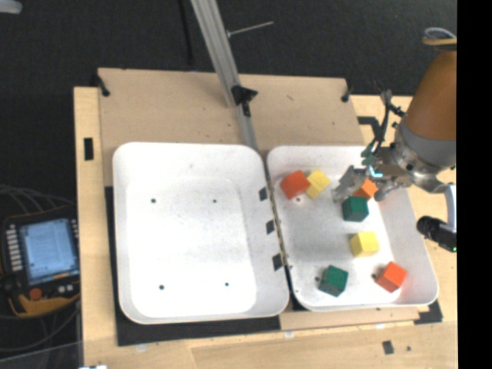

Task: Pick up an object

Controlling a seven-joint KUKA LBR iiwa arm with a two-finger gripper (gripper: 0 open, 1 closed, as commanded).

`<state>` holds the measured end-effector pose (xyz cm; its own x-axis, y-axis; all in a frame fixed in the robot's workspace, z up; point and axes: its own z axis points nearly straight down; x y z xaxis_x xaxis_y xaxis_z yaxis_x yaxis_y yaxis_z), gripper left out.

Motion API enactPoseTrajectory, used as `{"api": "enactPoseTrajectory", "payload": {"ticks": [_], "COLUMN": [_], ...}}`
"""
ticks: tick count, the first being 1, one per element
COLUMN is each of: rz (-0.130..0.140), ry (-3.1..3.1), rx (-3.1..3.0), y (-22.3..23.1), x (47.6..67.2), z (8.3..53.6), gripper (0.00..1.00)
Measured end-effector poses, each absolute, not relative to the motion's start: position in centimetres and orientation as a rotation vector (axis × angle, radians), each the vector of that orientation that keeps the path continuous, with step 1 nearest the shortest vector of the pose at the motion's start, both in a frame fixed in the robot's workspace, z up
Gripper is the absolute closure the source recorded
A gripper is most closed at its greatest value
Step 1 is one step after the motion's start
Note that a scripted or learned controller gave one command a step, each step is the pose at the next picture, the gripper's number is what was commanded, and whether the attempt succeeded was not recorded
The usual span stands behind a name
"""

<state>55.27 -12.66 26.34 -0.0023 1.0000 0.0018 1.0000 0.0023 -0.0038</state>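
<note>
Over the right bin: from my remote seat I see the gripper (367, 181) low above the upper right part of the right bin (304, 221), the grey arm (430, 121) with its orange band reaching in from the right
Grip state: I cannot tell how the tool is set; the metal parts at the wrist blur together
At the tool: a small orange block (369, 190) sits partly hidden right under the gripper; whether it is held I cannot say
Just below: a green cube (355, 208) lies touching or nearly touching that orange piece; it crowds the spot
To the tool's left: an orange-red cube (294, 184) and a yellow cube (317, 184) sit side by side near the bin's upper left corner; they look to be touching
Further down: a second yellow cube (364, 243) rests mid-bin, apart from the rest
Near edge: a second green cube (334, 280) and an orange cube (391, 276) lie along the lower rim, well apart from each other
Left bin: the white left bin (192, 229) lies beside the right one, their rims meeting at the middle
Beyond: a slanted metal pole (219, 44) rises behind the bins; a handheld screen pendant (42, 256) glows off the bench's left side
</note>
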Motion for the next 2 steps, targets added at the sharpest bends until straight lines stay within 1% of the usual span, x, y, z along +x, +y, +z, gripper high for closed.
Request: {"api": "enactPoseTrajectory", "payload": {"ticks": [1,2], "rz": [-0.002,0.007], "ry": [-2.223,-2.218], "rx": [-2.220,-2.222], "y": [-12.7,-12.8], "x": [55.4,55.7], "z": [26.6,20.4], "gripper": [0.00,0.00]}}
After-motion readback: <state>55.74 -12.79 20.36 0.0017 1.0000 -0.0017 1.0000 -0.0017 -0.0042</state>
